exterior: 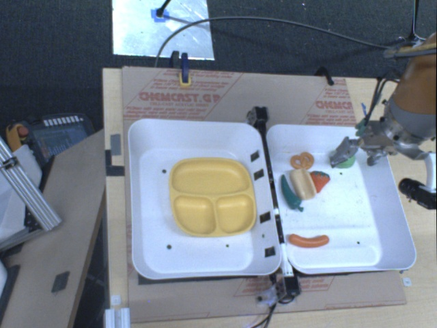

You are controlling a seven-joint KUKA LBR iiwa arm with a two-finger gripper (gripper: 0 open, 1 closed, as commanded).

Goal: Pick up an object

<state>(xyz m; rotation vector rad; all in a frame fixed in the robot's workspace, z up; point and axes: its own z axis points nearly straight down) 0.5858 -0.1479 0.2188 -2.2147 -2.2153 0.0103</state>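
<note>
The tool hovers low in the right bin, near its far edge, above a small green item; whether it is open I cannot tell. Pretzel, bun and sausage lie loose nearby, reachable from above.
</note>
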